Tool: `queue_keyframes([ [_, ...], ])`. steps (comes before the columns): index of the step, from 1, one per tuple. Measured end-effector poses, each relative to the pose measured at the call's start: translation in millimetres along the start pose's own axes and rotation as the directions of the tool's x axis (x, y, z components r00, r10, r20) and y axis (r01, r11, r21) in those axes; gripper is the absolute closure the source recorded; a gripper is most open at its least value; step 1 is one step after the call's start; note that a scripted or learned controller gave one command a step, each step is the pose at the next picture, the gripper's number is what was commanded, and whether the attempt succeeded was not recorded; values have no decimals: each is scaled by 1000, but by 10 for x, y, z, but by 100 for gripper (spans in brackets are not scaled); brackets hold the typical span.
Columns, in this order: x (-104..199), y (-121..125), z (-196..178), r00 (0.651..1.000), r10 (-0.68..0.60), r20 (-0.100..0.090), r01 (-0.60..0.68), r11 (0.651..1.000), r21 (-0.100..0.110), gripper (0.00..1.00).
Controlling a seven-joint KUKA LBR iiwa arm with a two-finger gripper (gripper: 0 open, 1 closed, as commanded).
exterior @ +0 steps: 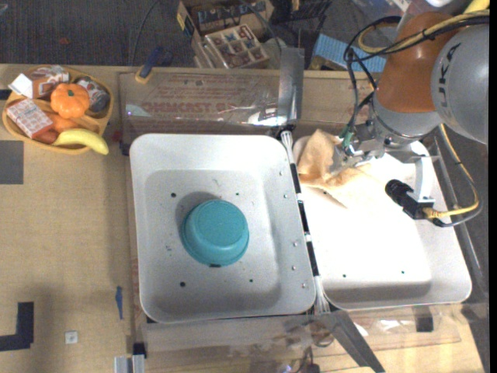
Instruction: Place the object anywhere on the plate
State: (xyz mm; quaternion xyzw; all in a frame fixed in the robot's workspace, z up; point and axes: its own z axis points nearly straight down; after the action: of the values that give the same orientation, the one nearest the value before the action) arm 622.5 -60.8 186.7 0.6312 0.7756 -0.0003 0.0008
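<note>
Two white bins sit side by side: the left bin (155, 286) holds a round teal plastic plate (216, 231), bare. Rightward, a crumpled tan cloth (317, 155) lies in the right bin's (388, 278) far-left corner beneath the gripper (347, 152); placement remains undone.

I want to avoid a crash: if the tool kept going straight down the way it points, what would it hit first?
Most likely the tan cloth bunched in the right bin, directly under the tool; depth is unclear.

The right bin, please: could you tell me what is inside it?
A crumpled tan cloth lies in the right bin's far left corner, with the gripper on it. Anything beneath the cloth is covered.
</note>
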Motion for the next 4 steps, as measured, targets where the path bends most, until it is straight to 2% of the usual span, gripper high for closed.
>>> queue_keyframes([
  [1,-9,5,-383,1000,0,0,0,1000,-1,100],
  [2,363,188,-336,921,-389,0,389,921,-2,100],
  [3,842,409,-279,698,-716,4,716,698,-5,100],
  [4,1279,656,-378,365,-931,7,931,365,-5,100],
])
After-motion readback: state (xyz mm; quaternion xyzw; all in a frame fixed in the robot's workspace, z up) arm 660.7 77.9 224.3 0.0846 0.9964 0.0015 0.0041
